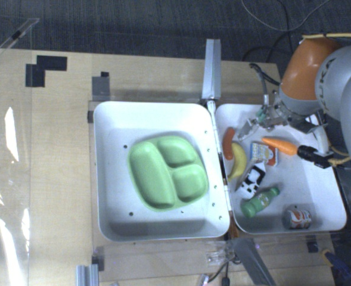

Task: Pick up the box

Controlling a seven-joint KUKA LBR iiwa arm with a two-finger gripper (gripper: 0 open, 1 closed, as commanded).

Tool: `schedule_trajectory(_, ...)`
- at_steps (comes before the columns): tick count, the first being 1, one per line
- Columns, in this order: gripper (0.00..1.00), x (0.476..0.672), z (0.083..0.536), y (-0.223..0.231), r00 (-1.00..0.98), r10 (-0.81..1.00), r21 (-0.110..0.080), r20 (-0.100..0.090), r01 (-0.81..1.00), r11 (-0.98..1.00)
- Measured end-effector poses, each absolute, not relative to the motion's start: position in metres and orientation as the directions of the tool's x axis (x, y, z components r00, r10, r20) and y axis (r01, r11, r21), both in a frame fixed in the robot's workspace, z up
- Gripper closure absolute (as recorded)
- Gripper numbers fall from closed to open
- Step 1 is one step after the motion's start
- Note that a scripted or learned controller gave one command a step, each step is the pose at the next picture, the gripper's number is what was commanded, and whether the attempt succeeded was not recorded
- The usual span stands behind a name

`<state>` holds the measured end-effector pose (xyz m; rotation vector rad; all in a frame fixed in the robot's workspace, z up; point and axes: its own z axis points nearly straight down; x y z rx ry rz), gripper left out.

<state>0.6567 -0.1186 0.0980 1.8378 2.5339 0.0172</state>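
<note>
A can (pixel 298 217) and a green bottle (pixel 260 200) lie at the right bin's (pixel 336 216) near edge. The small box (pixel 263 152) sits mid-bin, beside a banana (pixel 238 161) and carrot (pixel 279 144). The gripper (pixel 264 117) hovers above it, its state perhaps hidden; I cannot tell.

We see a pale wooden bench (pixel 44 177) bearing two shallow white bins side by side. The left bin (pixel 106 171) and the right bin (pixel 327 201) touch along a shared edge near the middle of the view. A grey metal bar (pixel 211 70) lies on the bench behind that edge, in line with it. We also note black marks (pixel 41 69) on the far left of the surface and a small dark block (pixel 101 86) just behind the left bin. A clear sheet (pixel 8 159) covers the bench's left part.
</note>
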Motion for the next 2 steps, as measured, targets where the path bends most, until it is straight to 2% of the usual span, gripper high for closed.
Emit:
schedule_trajectory(1,0.00,0.6046,0.0884,-0.1192,-0.228,0.974,0.013,-0.003,0.974,0.228)
schedule_trajectory(2,1.00,0.6073,0.0983,-0.1183,-0.229,0.973,0.017,-0.002,0.973,0.229)
